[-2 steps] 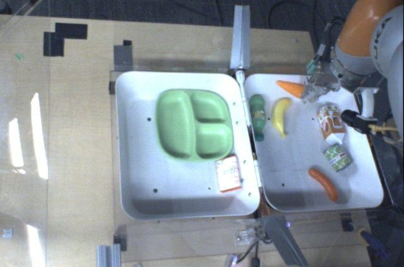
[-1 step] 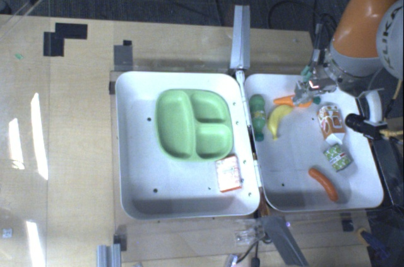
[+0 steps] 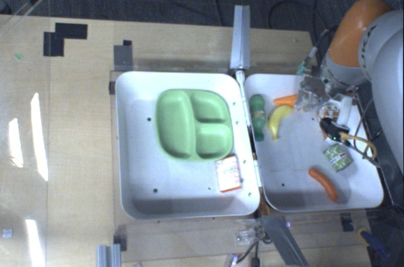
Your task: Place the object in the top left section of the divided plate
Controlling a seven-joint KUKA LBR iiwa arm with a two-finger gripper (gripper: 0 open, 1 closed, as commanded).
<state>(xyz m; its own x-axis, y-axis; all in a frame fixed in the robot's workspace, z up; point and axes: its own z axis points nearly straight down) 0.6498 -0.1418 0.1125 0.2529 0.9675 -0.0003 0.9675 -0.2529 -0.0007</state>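
Observation:
A green divided plate (image 3: 192,124) lies in the left bin (image 3: 129,158), with one long section on its left and two smaller ones on its right; nothing rests on it. My gripper (image 3: 307,97) hangs over the upper part of the right bin (image 3: 293,196), just right of an orange carrot (image 3: 285,100). A yellow banana (image 3: 278,120) lies below and left of the gripper. A green cucumber-like piece (image 3: 257,113) rests along the right bin's left wall. I see nothing held in the gripper.
A red and white box (image 3: 228,173) sits in the left bin just below the plate's lower right corner. A red sausage (image 3: 323,183) and a small green packet (image 3: 338,158) lie in the right bin's lower right. Cables hang near the wrist.

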